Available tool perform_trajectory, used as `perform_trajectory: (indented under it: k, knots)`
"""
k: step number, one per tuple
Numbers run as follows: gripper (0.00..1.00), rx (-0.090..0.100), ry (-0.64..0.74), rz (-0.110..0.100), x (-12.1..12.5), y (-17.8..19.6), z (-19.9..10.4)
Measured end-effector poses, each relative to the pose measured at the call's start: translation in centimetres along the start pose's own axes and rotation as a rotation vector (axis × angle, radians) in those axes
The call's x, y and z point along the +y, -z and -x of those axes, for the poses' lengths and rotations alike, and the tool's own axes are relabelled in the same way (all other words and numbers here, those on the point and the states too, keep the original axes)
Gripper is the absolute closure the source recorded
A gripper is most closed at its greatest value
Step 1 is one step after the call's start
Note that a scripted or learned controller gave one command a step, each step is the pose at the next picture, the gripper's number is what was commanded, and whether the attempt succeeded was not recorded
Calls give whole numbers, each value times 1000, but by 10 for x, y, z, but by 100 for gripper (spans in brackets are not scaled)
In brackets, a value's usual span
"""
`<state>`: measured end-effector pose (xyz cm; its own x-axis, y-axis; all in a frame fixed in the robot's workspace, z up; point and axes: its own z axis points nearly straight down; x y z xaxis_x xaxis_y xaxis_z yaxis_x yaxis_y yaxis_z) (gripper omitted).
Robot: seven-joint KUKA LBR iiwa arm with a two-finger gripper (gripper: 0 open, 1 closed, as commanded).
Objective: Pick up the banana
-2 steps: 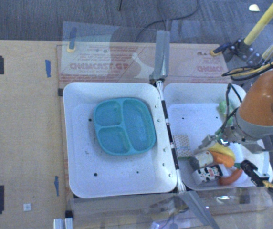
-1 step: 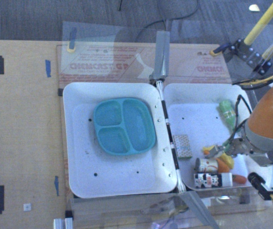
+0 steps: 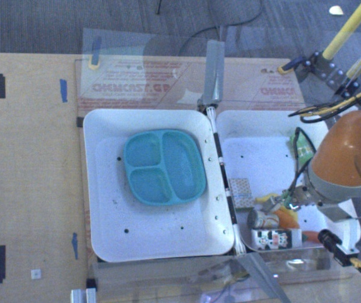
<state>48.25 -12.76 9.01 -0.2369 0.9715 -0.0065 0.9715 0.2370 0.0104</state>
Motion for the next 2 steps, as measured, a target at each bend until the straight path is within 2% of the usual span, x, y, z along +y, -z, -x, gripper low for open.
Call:
perform_trajectory:
  k: [1, 2]
  knots:
    - [100, 1, -5, 4, 0, 10, 2]
    - [100, 6, 37, -9, 96, 94, -32]
